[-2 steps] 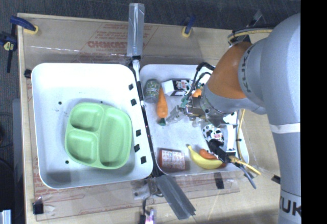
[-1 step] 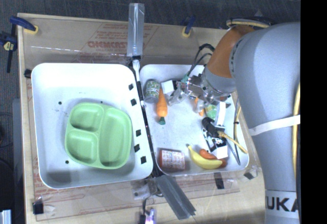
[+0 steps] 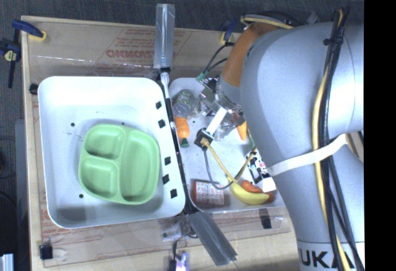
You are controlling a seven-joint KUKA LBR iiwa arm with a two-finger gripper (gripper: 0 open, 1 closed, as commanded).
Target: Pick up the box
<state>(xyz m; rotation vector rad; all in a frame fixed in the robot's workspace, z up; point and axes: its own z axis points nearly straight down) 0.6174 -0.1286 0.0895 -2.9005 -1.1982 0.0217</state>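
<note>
1. Closest to me, at the near end of the right bin (image 3: 189,167), a brown can (image 3: 209,194) lay on its side. Just beside it was a yellow banana (image 3: 252,196) with a small red thing (image 3: 249,186) resting against its top.
2. The box (image 3: 258,169) (white with dark print, as far as I could make out) sat just behind the banana, toward the right bin's near right corner. It was partly tucked under the big grey arm (image 3: 291,96).
3. In the left bin (image 3: 55,87), a green divided plate (image 3: 119,164) lay flat, a little toward the near side.
4. Further back, the gripper (image 3: 226,116) hung low over the middle of the right bin, apart from the box. I could not tell whether it was open or closed, or whether it had anything in it.
5. Next to the wall between the bins lay an orange carrot-like piece (image 3: 182,128), and just behind it a crumpled clear wrapper (image 3: 184,103).
6. At the far left corner of the table (image 3: 93,47), a blue clamp (image 3: 28,28) gripped the edge.
</note>
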